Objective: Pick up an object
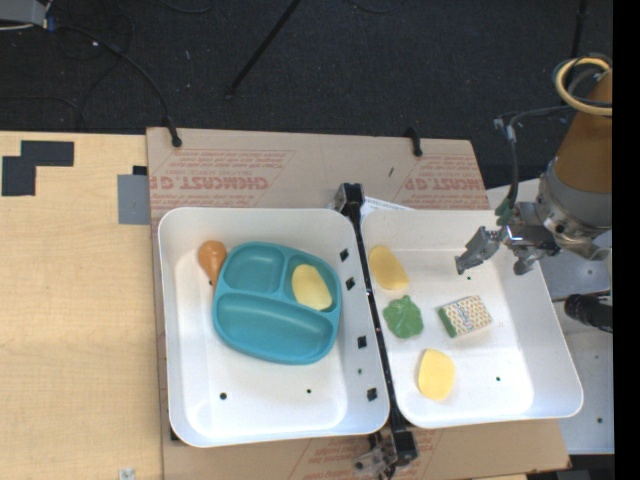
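The right bin (pixel 540 368) holds a yellow oblong piece (pixel 388 267), a green leafy piece (pixel 403 317), a small patterned block (pixel 465 315) and a pale yellow piece (pixel 436 374). My gripper (pixel 498 260) hangs over the bin's upper right part, above and to the right of the patterned block. It is open, with nothing between its fingers (pixel 471 259). The arm's orange band (pixel 585 148) rises at the right edge.
The left bin (pixel 190 388) carries a teal divided plate (pixel 275 303) with a yellow item (pixel 312 287) in its upper right compartment. An orange item (pixel 211 258) lies beside the plate's upper left. A black divider (pixel 365 318) runs between the bins.
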Robot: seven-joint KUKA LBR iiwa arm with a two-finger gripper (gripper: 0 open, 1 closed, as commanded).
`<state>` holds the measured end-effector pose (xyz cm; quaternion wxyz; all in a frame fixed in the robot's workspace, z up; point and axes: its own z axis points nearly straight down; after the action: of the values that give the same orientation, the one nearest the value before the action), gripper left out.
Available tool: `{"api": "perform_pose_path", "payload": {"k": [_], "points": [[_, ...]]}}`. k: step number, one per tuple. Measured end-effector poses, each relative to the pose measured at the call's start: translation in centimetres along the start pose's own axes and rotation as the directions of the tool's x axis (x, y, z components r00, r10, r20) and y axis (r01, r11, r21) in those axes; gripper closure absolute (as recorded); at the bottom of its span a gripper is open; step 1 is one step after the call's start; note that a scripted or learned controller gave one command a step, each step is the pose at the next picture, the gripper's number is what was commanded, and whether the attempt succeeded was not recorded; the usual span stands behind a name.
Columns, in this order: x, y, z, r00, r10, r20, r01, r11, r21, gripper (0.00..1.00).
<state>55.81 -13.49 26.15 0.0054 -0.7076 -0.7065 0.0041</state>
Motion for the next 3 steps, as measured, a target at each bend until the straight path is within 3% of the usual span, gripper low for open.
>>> {"api": "perform_pose_path", "payload": {"k": [1, 3], "points": [[0.0, 0.2, -0.6, 1.000, -0.002, 0.002, 0.002, 1.000, -0.012, 0.00], [-0.7, 0.2, 8.4, 1.000, -0.001, 0.000, 0.001, 1.000, -0.006, 0.00]]}}
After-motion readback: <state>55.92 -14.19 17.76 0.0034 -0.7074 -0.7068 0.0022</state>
